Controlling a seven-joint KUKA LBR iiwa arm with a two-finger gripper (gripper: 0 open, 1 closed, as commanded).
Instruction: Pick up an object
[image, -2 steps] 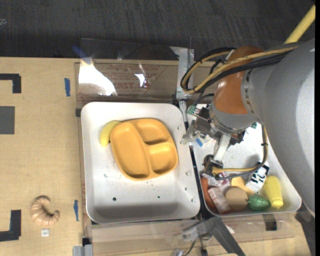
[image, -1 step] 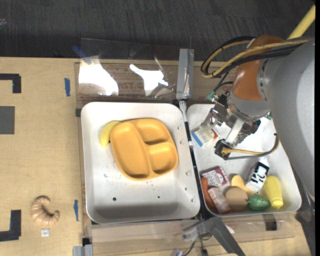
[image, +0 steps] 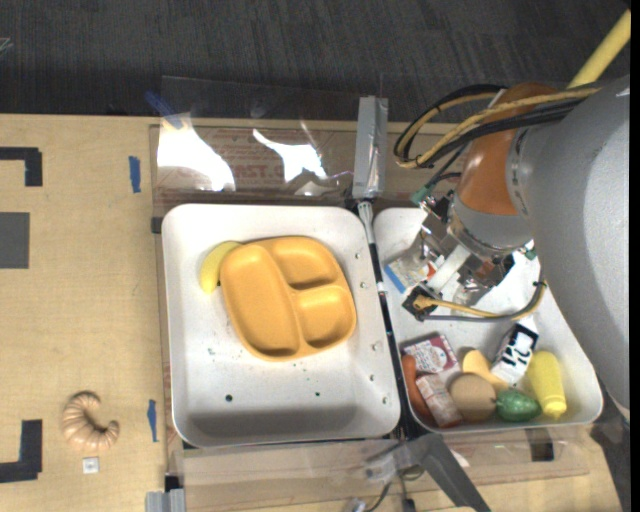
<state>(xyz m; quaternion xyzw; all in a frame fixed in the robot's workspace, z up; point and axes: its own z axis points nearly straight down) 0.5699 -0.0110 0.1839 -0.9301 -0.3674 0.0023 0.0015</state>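
My gripper (image: 452, 272) hangs over the back half of the right bin (image: 575, 345), below the orange band of the arm. Small things crowd that bin's front: a red and white packet (image: 432, 354), a brown potato (image: 473, 396), a green pepper (image: 517, 405), a yellow bottle (image: 547, 381), a black and white pack (image: 517, 350) and an orange carrot-like piece (image: 414, 388) at the left wall. They lie nearer the front than the gripper, apart from it. In the left bin (image: 190, 380) an orange divided plate (image: 288, 295) covers part of a yellow banana (image: 212, 264).
A pale croissant-shaped toy (image: 90, 421) lies on the bench left of the bins. A metal divider (image: 370, 150) stands behind the gap between the bins. The big grey arm (image: 590, 200) covers the right bin's back right corner.
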